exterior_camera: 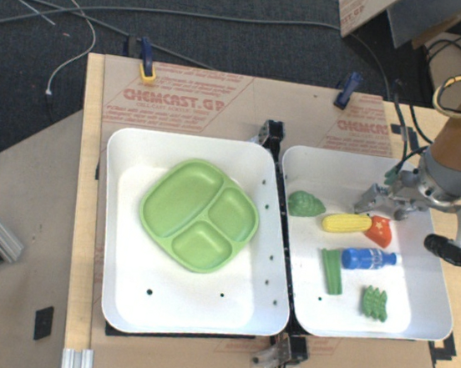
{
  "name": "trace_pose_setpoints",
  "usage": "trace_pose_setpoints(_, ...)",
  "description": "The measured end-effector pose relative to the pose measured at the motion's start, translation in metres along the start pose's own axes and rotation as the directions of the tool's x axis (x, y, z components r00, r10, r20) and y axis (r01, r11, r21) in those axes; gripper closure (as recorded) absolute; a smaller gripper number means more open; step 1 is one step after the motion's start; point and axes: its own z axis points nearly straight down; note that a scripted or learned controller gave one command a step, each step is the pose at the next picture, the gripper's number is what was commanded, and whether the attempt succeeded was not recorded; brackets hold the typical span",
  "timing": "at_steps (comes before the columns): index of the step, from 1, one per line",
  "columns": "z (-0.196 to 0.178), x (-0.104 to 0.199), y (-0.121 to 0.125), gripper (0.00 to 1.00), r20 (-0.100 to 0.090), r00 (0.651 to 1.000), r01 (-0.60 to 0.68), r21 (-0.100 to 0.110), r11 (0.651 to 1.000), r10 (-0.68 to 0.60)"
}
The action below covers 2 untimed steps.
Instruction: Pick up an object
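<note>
The two-finger gripper (377, 205) hangs low at the right white bin's (423, 318) twelve o'clock edge, just above the orange-red toy piece (381, 232) and yellow plastic corn cob (345, 224), likely lining up a grasp. How wide it stands I cannot tell. The green divided plate (199, 214) fills the left bin, well apart.

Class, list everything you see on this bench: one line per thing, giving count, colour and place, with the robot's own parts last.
Bins: two, white, side by side.
Divided plate: one, light green, left bin.
Leafy toy: one, green, right bin, upper left.
Corn: one, yellow, right bin.
Orange-red toy: one, beside the corn.
Bottle: one, blue.
Stick: one, green.
Ridged toy: one, green.
Clamps: two, blue, bench's far edge.
End effector: one, grey, above the orange-red toy.
</note>
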Motion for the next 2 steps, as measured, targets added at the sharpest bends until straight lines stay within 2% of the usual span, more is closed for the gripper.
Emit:
trace_pose_setpoints(1, -0.013, -0.001, 0.001, 1.0, 0.003, 1.0, 0.001, -0.004, 1.0, -0.001)
trace_pose_setpoints(2, -0.057, -0.001, 0.003, 1.0, 0.006, 1.0, -0.001, -0.009, 1.0, 0.001)
